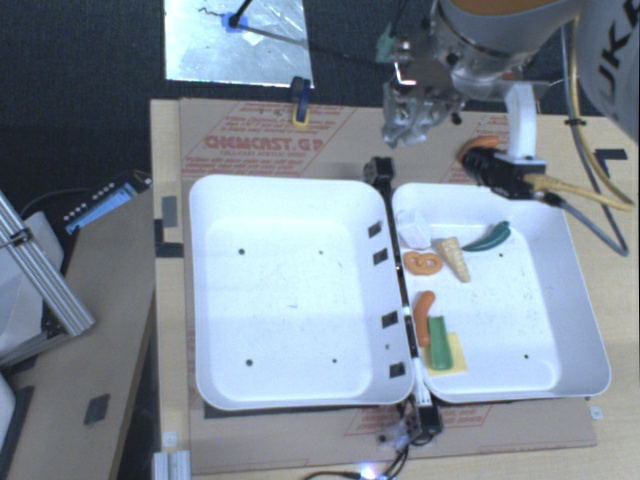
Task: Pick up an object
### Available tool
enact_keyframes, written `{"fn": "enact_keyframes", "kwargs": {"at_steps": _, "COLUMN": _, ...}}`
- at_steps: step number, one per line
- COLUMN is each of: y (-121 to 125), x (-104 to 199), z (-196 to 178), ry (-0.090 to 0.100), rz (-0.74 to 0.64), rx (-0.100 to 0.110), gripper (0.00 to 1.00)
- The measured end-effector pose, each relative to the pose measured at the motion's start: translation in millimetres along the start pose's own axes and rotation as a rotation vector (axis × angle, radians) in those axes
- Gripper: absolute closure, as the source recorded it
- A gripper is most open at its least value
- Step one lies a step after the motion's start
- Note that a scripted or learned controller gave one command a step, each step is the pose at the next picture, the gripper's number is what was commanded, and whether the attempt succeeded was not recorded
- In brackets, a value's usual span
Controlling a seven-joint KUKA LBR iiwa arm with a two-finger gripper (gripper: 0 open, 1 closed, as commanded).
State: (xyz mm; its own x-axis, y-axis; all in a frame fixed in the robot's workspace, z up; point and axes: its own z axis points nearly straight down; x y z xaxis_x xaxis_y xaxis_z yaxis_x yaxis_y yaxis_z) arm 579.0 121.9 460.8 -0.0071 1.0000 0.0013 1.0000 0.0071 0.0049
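A pale wooden bench [130, 298] stands on a dark carpeted floor [70, 68], and a brown board [260, 140] printed with red lettering lies on it under two shallow white bins. The left bin [290, 288] and the right bin [545, 318] meet along a black clipped seam at mid-frame. A crinkled silver sheet [235, 28] lies on the floor at upper left, a yellow-and-blue clamp [300, 103] sits on the board's far edge, and an aluminium rail [40, 278] slants along the left edge. All the loose items are in the right bin, clustered toward its left half: a curved teal pepper [488, 236], a beige ridged cone [455, 258], an orange pretzel ring [422, 264], a crumpled white piece [415, 230], an orange-red sausage shape [424, 305] and a green stick [437, 330] lying partly on a yellow block [455, 356]. The grey arm [500, 8] reaches in at upper right, and its gripper [408, 126] hangs over the board beyond the bins' far rims — well apart from the items, gripping nothing, and too blurred to tell whether it is spread or closed.
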Motion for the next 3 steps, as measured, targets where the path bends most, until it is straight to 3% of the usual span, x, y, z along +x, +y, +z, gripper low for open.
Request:
{"fn": "enact_keyframes", "kwargs": {"at_steps": 1, "y": 76.2, "x": 18.0, "z": 11.8, "ry": -0.001, "rz": 0.001, "rx": 0.002, "gripper": 1.0}}
{"fn": "enact_keyframes", "kwargs": {"at_steps": 2, "y": 89.7, "x": 70.6, "z": 11.8, "ry": 0.001, "rz": -0.001, "rx": 0.003, "gripper": 1.0}}
{"fn": "enact_keyframes", "kwargs": {"at_steps": 3, "y": 89.9, "x": 97.5, "z": -8.6, "ry": 0.001, "rz": 0.0, "rx": 0.0, "gripper": 1.0}}
